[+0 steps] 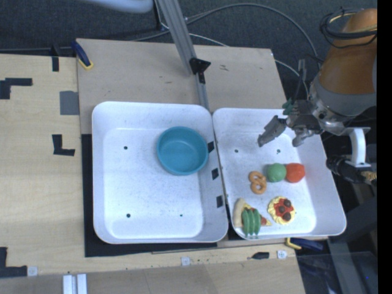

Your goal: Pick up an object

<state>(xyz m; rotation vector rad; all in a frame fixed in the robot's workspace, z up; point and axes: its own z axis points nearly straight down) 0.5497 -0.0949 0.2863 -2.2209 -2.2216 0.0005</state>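
Spread apart and gripping nothing, the gripper (283,136) hangs above crowded toys: closing near the green ball (276,172) could nudge the tomato (295,173) instead.

A pale wooden bench (153,72) fills most of the view, marked with black tape pieces (61,146) toward nine o'clock, against dark grey floor (245,17) toward twelve o'clock crossed by cables (257,8).
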